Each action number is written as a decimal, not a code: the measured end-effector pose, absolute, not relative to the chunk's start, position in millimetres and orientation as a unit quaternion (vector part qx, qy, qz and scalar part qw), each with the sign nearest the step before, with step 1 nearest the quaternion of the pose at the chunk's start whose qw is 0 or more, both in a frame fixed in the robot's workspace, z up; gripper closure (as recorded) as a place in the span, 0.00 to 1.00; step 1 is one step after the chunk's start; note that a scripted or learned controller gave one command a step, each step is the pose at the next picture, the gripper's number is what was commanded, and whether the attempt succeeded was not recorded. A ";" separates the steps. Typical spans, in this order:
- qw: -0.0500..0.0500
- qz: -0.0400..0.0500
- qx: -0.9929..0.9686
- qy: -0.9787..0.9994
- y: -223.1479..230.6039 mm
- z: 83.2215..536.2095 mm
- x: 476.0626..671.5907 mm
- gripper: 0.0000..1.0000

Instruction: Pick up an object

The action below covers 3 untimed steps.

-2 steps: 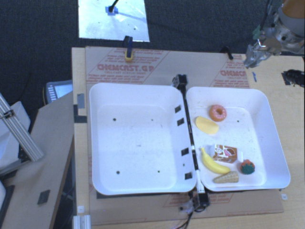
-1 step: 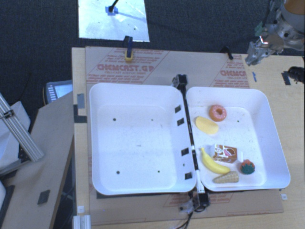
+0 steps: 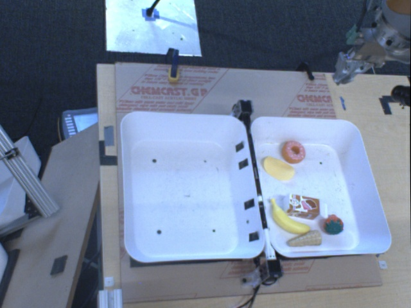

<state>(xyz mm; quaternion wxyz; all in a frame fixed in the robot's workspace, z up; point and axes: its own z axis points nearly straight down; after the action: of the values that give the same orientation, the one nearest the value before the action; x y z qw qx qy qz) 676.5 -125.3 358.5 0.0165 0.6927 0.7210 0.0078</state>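
The right bin (image 3: 359, 146) holds several toy foods: a pink-iced donut (image 3: 293, 151), a pale yellow lemon-shaped piece (image 3: 278, 168), a yellow banana (image 3: 287, 219), a small brown-and-white carton (image 3: 304, 206), a tan wedge like a cone (image 3: 305, 239) and a red strawberry with a green top (image 3: 332, 224). My gripper (image 3: 343, 69) hangs high at the upper right, beyond the far edge of the right bin and well away from every object. Nothing shows between its fingers.
The left bin (image 3: 135, 172) stands beside the right one, joined by black clips along the shared rim (image 3: 252, 172). Both rest on a cardboard sheet (image 3: 212, 85). A metal plate (image 3: 152, 18) lies at the back and a yellow clamp (image 3: 173, 66) holds the cardboard.
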 end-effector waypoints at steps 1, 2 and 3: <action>-0.005 -0.003 0.705 0.709 -88.0 221.7 666.8 1.00; 0.005 0.006 0.702 0.712 -3.1 361.0 670.2 1.00; 0.003 0.002 0.704 0.710 -8.6 363.8 669.7 1.00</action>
<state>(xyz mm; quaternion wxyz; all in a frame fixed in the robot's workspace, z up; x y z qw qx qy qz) 669.7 -8.6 363.8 0.0028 0.7043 0.7099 0.0025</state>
